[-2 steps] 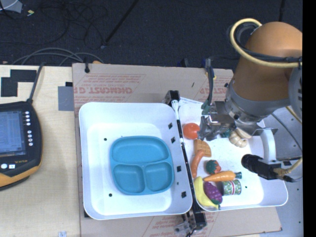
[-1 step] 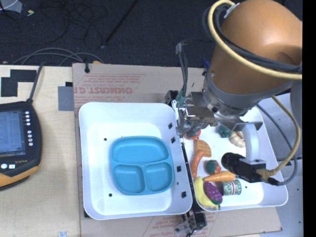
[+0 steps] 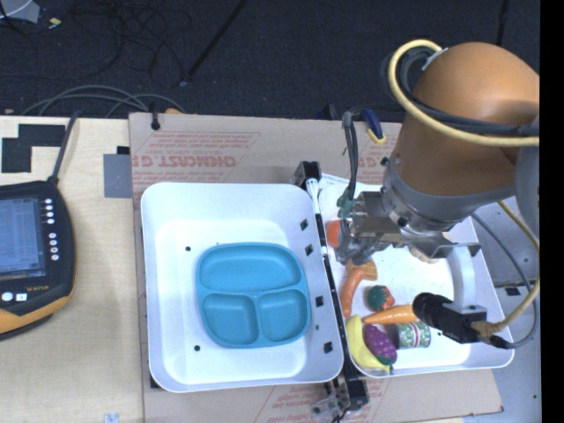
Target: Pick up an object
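My gripper (image 3: 359,241) hangs over the right bin's (image 3: 465,276) left side, just above an orange carrot-like piece (image 3: 355,283); I cannot tell its state. That piece runs lengthwise down toward a yellow banana (image 3: 359,342), with a purple toy (image 3: 382,344), small can (image 3: 412,335) and second carrot (image 3: 390,315) crowding near. Left of the carrot-like piece, the other bin holds a blue divided plate (image 3: 251,292).

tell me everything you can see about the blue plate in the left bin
The blue plate is a light blue, rounded-rectangle divided tray, plastic by its look, with three compartments: one wide section at the far side and two smaller ones nearer the camera. It lies flat and upright on the floor of the left bin, roughly centred, apart from the walls. Nothing sits in it.
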Robot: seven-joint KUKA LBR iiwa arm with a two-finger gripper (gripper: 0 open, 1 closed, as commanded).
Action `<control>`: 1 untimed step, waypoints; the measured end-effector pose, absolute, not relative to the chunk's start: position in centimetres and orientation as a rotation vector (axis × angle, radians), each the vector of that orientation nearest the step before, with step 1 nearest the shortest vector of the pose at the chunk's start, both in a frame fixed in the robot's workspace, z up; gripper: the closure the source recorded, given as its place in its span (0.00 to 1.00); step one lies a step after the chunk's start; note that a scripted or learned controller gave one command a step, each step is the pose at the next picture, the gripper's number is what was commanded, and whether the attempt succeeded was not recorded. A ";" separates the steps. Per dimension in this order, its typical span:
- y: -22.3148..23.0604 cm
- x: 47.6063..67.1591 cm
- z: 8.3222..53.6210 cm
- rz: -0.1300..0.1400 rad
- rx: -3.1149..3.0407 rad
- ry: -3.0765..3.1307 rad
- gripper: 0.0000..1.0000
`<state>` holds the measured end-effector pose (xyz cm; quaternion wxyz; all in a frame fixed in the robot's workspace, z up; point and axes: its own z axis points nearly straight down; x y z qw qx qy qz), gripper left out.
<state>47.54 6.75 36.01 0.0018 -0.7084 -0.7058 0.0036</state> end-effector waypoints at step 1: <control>3.7 47.6 41.5 -0.002 -2.225 -2.221 1.00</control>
